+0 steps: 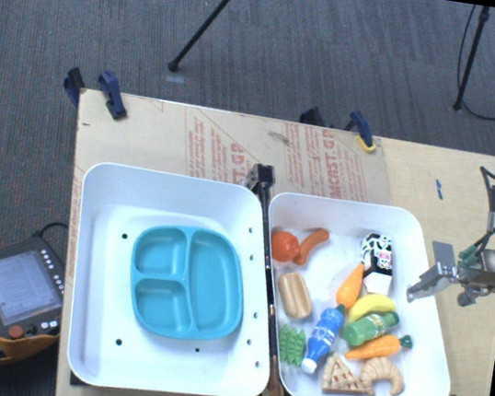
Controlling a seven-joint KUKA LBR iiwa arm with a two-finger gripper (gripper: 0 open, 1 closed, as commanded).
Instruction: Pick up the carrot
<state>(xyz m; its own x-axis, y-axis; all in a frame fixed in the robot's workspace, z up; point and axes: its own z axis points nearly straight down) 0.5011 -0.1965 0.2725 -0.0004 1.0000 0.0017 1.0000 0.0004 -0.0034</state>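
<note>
Camera view, read from its left edge across to the tool: a teach pendant (9,294) with a grey screen lies on the carpet, farthest from the gripper (425,284). Next comes the left bin (96,215), holding a teal divided plate (188,282) with three compartments, well apart from the gripper. A black clamp (263,178) sits where the two bins meet.

The right bin (411,223) lies just left of the gripper and holds the toy food. On its side farthest from the gripper are a red tomato (283,245) touching a curved reddish sausage (312,244), a hot dog in a bun (295,294), and a green spiky piece (292,343). A blue bottle (323,335) lies tilted toward the middle. Closer to the gripper, an orange carrot (349,285) stands at a slant between the hot dog and a black-and-white milk carton (376,259), its lower end meeting a yellow banana (372,305). Below the banana lie a green bottle (369,328) and a second carrot (376,345) with a green tip, the tip pointing toward the gripper's side. A waffle wedge (342,374) and a croissant (385,375) rest at the near wall.

The gripper hangs over the bin's right rim, apart from both carrots, with nothing between its fingers; whether they are spread or closed I cannot tell. Blue clamps (112,93) hold the board's far edge.
</note>
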